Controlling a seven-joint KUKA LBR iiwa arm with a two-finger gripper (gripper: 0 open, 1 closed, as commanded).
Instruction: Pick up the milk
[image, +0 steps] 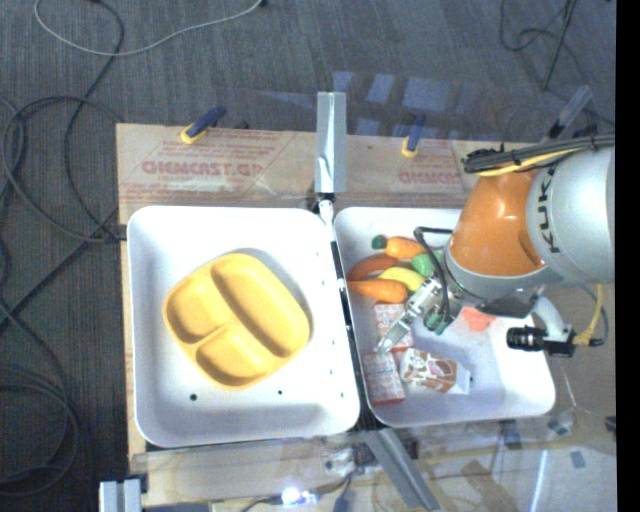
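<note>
The arm reaches into the right bin (520, 400) with its gripper (415, 310) low over the clutter near that bin's left wall. Whether the gripper is open or closed cannot be told from this slanted view, and nothing is visibly held.

The milk appears to be the small carton (432, 372) lying flat toward the bin's front edge, just in front of the gripper; a second flat packet (382, 378) lies beside it against the left wall, and another red-and-white packet (388, 320) sits right under the gripper. Toward the bin's back left corner lie two carrots (385, 289), a yellow banana-like piece (405, 276) and a green item (424, 264). The left bin (150, 400) holds a yellow divided plate (238, 318).

The main risk, as a judgement, is mistaken identity: three similar printed packets lie close together, and the gripper is over the one nearest the produce rather than the carton in front. A descent here could close on the wrong packet. The carton also lies flat, so fingers may skid off its top or pinch only an edge.
</note>
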